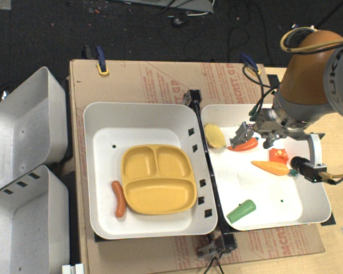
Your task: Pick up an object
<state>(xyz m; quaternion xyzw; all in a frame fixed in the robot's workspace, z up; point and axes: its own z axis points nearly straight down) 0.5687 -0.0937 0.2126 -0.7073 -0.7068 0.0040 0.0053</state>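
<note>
My gripper (pixel 244 135) hangs low over the upper part of the right bin (pixel 314 210), right above a red chili-like piece (pixel 246 146) and seemingly touching it. A yellow lemon-shaped item (pixel 215 136) lies just to the left of the gripper. To its right lie an orange carrot (pixel 270 167) and a small red block (pixel 278 154). A green cucumber piece (pixel 241 210) rests near the bin's front edge. The view does not let me tell whether anything is gripped.
The left bin (pixel 97 153) holds a yellow divided plate (pixel 158 179) with a brown sausage (pixel 119 198) beside it on the left. A black divider (pixel 204 158) runs between the bins. White bin-like shells (pixel 23 130) stand off the bench at the left.
</note>
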